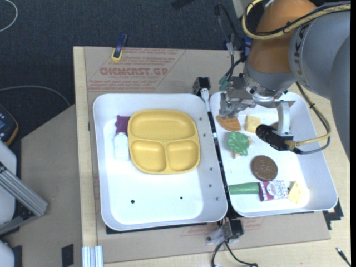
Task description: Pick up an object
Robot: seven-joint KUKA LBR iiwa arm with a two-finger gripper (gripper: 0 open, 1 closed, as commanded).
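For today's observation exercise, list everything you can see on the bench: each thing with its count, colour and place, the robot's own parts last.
bins: two, white, side by side on the bench
divided tray: one, yellow, left bin
bottle: one, white, left of the tray
purple item: one, at the tray's upper left
orange piece: one, right bin, top left
leafy item: one, green, right bin
round disc: one, brown, right bin
green stick: one, right bin's front
packet: one, maroon and white, beside the stick
cheese wedges: two, pale yellow, right bin
end effector: one, grey, over the orange piece
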